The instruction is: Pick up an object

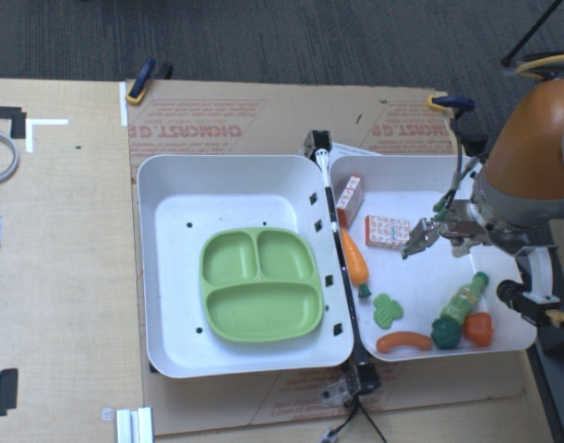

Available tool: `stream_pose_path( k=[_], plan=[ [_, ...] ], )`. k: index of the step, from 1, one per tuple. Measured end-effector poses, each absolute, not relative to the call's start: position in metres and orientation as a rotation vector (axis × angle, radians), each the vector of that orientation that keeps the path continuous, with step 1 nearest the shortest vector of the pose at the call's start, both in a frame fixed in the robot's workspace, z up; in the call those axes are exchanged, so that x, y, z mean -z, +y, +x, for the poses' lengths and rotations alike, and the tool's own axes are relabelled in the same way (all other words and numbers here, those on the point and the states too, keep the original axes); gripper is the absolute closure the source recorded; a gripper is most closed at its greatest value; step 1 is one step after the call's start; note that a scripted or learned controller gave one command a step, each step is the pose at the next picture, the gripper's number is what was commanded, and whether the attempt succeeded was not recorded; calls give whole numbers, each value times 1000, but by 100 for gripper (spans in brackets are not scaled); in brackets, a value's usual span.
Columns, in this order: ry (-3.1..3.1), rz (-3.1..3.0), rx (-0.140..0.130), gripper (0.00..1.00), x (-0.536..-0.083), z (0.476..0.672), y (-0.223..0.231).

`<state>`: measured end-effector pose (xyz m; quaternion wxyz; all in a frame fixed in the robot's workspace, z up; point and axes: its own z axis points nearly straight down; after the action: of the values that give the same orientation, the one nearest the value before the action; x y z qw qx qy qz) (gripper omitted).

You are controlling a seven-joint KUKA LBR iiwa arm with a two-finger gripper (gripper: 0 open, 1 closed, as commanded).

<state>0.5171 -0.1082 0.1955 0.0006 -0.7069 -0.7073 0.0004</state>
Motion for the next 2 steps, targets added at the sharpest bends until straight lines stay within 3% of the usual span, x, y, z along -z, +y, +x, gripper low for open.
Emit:
stream_pose_path(
  k=[1,2],
  plan=[
    [-2118,-2318,-2,0,-92,552,-102],
    [-1874,-2522,-1,0,-92,619,-98]
  ],
)
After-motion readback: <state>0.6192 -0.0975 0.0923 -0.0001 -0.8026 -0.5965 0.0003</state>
